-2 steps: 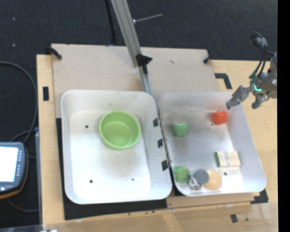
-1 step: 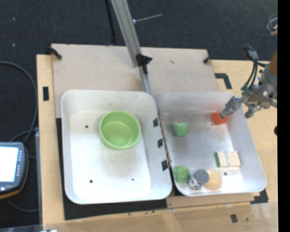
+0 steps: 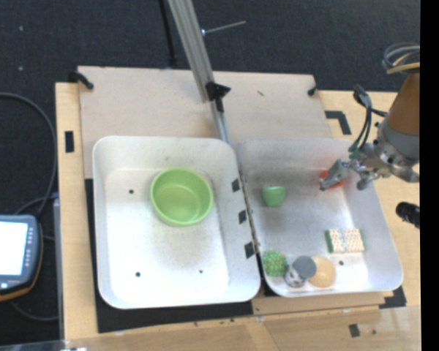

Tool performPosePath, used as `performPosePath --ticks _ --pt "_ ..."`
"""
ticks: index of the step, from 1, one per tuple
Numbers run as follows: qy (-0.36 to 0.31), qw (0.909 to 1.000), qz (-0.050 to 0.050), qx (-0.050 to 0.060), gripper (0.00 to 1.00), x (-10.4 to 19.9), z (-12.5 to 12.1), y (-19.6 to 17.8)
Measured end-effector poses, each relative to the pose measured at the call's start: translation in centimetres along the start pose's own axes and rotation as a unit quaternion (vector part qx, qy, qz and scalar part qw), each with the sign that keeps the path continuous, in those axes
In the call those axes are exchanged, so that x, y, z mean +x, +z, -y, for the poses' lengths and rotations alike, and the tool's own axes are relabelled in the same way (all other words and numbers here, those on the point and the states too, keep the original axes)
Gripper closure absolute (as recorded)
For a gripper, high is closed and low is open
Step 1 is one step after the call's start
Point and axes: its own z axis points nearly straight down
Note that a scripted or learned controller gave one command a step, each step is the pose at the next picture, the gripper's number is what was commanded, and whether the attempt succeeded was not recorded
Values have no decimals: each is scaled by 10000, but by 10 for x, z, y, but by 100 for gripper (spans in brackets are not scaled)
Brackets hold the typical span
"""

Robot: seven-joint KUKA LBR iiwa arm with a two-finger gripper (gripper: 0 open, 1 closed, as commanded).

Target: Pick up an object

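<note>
Pincer (image 3: 346, 174) open, empty, hanging over right bin (image 3: 366, 218) near its far edge. Small green cup (image 3: 274, 194) standing on bin floor, left of pincer; probably light, stiff plastic, best taken across rim.

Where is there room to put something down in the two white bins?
Left bin: bare floor all round the green bowl, widest along the near edge. Right bin: bare in the middle, between the small green cup and the patterned block. Crowded at its near edge: green textured ball, grey piece, tan disc.
</note>
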Motion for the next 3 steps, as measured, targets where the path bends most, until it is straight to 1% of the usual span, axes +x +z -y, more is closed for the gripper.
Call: performPosePath --ticks 1,2,3 --pt "8 10000 4 -8 0 -1 -5 44" --pt "11 10000 12 -48 100 -2 -6 29" --pt "-20 10000 9 -64 100 -4 -11 -35"
